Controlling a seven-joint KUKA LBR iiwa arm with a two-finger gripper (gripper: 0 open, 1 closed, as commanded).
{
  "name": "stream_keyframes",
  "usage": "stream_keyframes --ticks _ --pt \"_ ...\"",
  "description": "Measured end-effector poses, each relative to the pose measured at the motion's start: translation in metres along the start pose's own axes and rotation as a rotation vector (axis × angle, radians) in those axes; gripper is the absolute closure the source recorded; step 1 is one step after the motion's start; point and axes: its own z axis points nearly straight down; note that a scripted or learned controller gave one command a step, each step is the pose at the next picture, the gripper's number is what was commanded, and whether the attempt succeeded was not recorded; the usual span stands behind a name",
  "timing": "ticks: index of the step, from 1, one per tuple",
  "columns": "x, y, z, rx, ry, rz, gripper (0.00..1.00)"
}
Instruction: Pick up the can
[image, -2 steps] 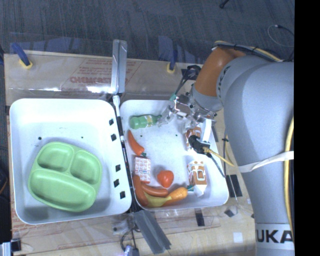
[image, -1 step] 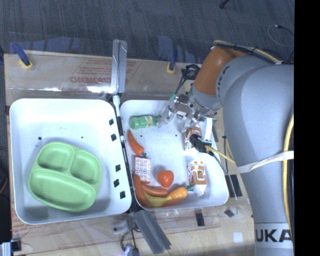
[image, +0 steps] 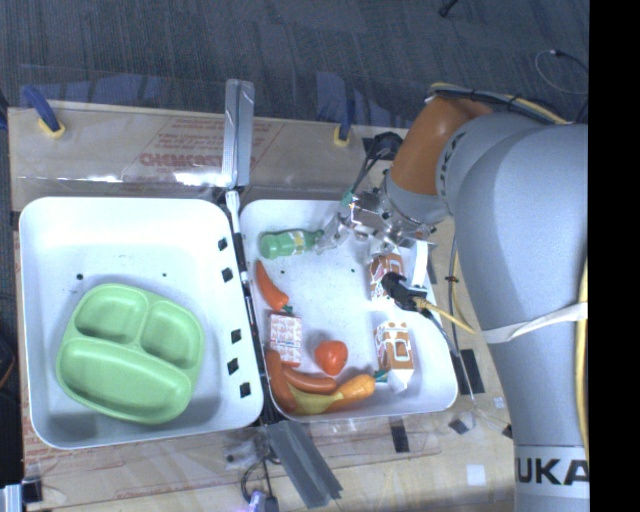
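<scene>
1. Grey arm (image: 520, 290) with orange band reaching in over the right shallow white bin (image: 435, 395).
2. Green three-compartment plastic tray (image: 130, 350) lying in the left white bin (image: 60, 225).
3. Orange-and-white printed can (image: 394, 350) lying near the right wall, not yet lifted.
4. Two-finger gripper (image: 378, 232) above the can at the far rim; openness impossible to tell, nothing visibly held; whole pick remaining.

Two white bins (image: 40, 300). One green divided plate (image: 130, 352). One green bottle (image: 285, 243). Two cans (image: 285, 337), one more near the right wall (image: 395, 347). One tomato (image: 331, 355). One banana (image: 310, 402). Two carrots (image: 271, 287), second at (image: 357, 387). One sausage (image: 310, 381).
</scene>
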Motion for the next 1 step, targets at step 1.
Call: stream_keyframes --ticks 1 --pt "-0.0003 0.0017 0.0007 -0.002 -0.002 -0.044 0.0"
